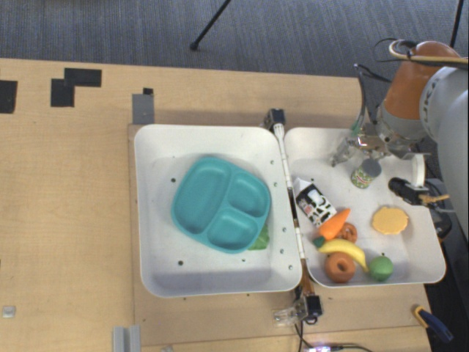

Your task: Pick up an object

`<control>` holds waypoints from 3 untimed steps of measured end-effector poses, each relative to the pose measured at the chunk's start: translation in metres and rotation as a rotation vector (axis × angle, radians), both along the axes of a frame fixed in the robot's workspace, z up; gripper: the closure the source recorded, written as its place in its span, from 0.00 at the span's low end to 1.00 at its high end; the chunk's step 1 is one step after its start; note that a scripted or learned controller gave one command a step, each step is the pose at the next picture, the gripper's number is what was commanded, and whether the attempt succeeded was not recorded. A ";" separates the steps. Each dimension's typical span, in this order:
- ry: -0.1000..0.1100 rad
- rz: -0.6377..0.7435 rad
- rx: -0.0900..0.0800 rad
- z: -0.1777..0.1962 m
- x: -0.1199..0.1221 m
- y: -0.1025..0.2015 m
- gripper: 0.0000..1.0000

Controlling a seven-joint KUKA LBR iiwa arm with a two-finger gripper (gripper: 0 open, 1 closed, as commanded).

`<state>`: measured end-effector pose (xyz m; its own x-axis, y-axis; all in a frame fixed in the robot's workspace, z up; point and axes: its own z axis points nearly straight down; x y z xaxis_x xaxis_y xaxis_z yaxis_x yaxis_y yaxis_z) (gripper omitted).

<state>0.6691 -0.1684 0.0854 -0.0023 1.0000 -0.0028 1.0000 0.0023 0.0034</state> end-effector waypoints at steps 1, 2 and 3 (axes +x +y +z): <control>0.000 0.000 0.001 0.000 -0.058 -0.032 0.00; 0.000 0.003 0.003 0.000 -0.029 -0.013 0.00; 0.000 0.004 0.003 0.000 -0.017 0.011 0.00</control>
